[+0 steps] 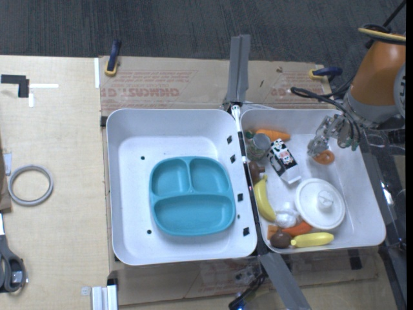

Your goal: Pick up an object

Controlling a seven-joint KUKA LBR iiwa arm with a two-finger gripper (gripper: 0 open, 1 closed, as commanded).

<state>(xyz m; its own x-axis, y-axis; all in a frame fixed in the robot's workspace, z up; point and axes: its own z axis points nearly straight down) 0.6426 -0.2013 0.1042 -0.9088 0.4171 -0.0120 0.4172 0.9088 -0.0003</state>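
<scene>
where end effector (321,142) hovers | orange ring (324,157) just below, touching unclear

Two white bins (119,192) (368,231) side by side, one blue divided plate (191,196), two bananas (261,200) (312,239), one white lid (319,203), one small milk carton (282,156), two carrots (271,134) (298,228), one tape roll (29,185).

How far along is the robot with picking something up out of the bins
Early stage. Done: the arm has reached into the right bin, with the gripper low over a small orange object near the bin's back. In hand: nothing can be seen between its fingers. Left: grasping and lifting; the bananas, white lidded bowl and milk carton lie untouched.
</scene>
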